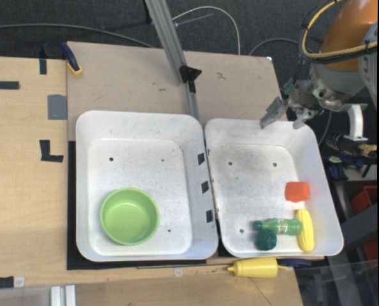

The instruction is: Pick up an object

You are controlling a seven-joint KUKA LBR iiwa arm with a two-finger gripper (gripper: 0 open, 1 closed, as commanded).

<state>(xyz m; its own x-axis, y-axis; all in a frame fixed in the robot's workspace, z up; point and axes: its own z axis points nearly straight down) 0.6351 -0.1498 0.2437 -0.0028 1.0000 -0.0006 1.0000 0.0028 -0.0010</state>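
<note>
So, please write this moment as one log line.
gripper: open, holds nothing, above right bin far edge | orange block, green bottle: untouched | phase: approach

Bench (23, 190) w/ two white bins (93, 171) side by side, yellow bottle (256, 268).

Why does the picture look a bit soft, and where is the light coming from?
In the camera view the light is even and seems to come from overhead: the green bowl casts just a thin shadow in the left bin. The white plastic looks bright but not glaring. The whole frame is slightly grainy, and the pincer at the right bin's far edge looks softer than the small items below.
</note>
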